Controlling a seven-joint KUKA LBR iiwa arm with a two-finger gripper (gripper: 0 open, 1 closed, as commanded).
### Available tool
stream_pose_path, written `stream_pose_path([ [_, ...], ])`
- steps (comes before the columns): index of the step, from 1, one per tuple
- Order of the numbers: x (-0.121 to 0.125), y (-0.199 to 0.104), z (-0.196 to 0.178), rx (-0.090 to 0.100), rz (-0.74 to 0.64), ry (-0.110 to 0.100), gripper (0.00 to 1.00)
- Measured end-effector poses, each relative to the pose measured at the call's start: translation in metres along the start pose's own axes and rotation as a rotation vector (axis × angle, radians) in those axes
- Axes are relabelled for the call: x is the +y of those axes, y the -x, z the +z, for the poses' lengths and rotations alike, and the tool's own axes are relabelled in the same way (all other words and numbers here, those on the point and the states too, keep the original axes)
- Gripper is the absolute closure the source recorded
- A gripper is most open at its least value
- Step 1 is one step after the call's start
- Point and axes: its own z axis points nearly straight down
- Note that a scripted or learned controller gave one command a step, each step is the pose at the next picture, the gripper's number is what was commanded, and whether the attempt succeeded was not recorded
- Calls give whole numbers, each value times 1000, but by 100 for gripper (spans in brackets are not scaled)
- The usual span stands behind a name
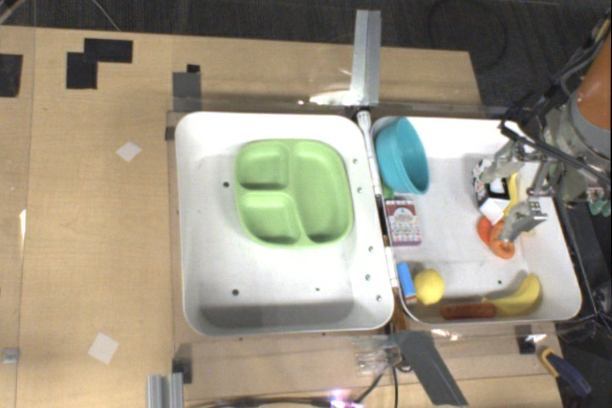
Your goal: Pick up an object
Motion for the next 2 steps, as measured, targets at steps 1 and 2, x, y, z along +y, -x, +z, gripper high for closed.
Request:
stream_pose_path([
  [1,-39,7,187,8,-224,3,0],
  [2,-43,4,194,-5,-228,-1,0],
])
